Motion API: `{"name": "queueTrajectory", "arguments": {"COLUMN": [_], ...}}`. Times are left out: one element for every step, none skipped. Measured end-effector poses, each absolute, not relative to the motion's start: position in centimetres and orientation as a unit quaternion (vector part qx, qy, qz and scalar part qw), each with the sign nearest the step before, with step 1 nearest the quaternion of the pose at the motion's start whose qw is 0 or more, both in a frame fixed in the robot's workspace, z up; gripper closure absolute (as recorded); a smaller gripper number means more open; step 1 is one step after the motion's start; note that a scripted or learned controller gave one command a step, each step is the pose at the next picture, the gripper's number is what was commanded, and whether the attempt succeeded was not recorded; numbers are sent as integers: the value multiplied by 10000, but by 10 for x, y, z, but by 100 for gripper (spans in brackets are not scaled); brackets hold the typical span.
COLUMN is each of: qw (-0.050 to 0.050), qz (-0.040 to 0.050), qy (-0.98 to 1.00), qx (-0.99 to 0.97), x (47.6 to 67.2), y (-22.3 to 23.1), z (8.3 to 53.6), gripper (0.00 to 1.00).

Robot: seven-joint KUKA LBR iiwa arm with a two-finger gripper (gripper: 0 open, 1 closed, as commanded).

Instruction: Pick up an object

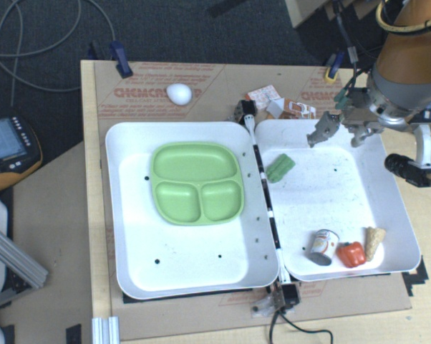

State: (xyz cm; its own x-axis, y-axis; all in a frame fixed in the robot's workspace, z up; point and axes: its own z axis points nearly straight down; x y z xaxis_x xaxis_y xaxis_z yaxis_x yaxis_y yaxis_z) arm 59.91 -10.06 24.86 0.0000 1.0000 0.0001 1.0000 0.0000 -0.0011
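Observation:
The right bin holds several small things: a green block near its left wall, a small tin can lying at the front, a red pepper-like toy beside the can, and a beige cone at the front right. My gripper hovers over the bin's far edge, open, its two fingers spread with nothing between them. The green block lies to the gripper's lower left, well apart from it.
A green three-compartment tray fills the middle of the left bin. Behind the bins, a white egg-shaped thing and some small packets lie on the cardboard. Blue clamps hold the board's far edge.

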Motion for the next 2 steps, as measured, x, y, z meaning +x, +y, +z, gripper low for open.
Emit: {"name": "queueTrajectory", "arguments": {"qw": [10,-4], "qz": [7,-24], "qy": [-7071,-7073], "qx": [-7071,-7069], "x": [630,634], "y": [-96,-104], "z": [114,89], "gripper": [0,0]}}
